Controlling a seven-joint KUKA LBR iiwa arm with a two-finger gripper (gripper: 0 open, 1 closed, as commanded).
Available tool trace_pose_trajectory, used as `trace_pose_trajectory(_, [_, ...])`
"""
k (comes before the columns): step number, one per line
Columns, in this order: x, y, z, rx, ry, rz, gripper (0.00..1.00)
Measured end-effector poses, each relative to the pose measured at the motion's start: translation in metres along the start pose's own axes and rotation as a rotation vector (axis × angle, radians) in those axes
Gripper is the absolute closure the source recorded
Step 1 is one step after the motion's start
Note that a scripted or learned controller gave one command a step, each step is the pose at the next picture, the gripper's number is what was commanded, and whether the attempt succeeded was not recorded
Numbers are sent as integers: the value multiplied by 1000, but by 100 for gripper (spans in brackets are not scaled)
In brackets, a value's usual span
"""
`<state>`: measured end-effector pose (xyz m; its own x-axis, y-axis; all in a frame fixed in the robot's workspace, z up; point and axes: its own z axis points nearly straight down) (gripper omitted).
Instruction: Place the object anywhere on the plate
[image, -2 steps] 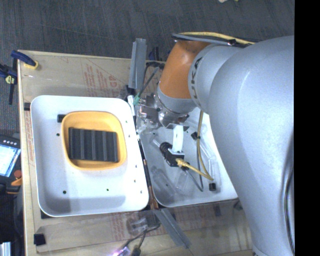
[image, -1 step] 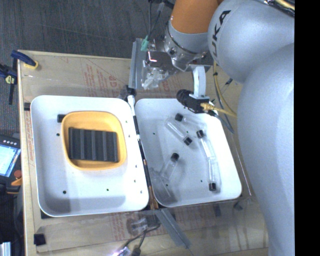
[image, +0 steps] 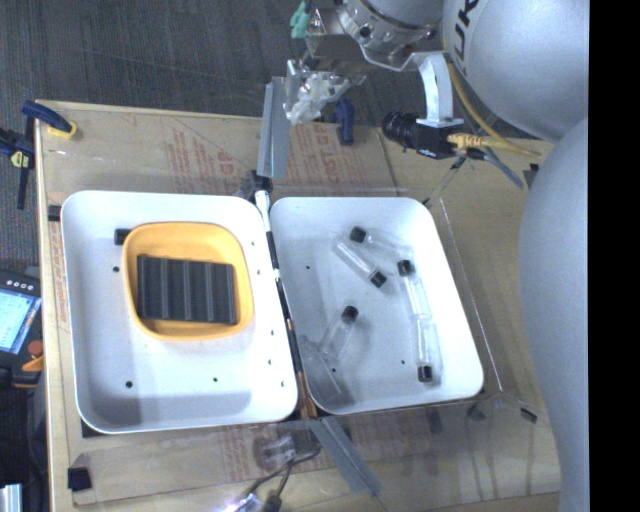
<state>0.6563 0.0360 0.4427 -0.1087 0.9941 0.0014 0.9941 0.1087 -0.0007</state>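
The gripper (image: 312, 92) hangs over the bench beyond the far edge of the two bins, above their divide; whether its claw is wide or narrow cannot be told. The yellow plate (image: 188, 240), bearing a dark ribbed insert (image: 188, 287), sits in the left bin (image: 150, 400). In the right bin (image: 455, 370) lie clear black-capped tubes: one long tube (image: 419, 322) runs near-to-far along the right side, another (image: 362, 262) slants diagonally, and a third (image: 338, 333) leans toward the near left.
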Motion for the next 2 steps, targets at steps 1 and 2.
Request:
trace_pose_trajectory(1, [62,6,75,3,1,-100,100])
trace_pose_trajectory(2, [118,12,25,1,0,-192,100])
